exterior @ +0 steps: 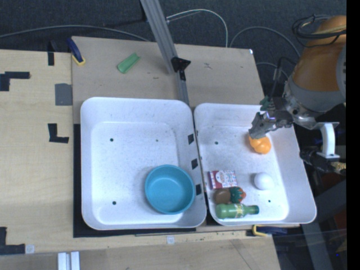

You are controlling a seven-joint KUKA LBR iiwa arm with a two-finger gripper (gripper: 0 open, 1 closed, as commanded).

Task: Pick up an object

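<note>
My gripper hangs over the far right part of the right bin, directly above and touching or nearly touching an orange fruit. The fruit sits just under the fingertips. Lower in the same bin lie a white ball, a red and white packet, a brown and red toy and a green bottle on its side. A blue bowl rests in the left bin at its near right corner.
A grey pole slants down to the gap between the bins. A green block and a blue and yellow clip lie on the bench behind the left bin. Cables loop at the back right.
</note>
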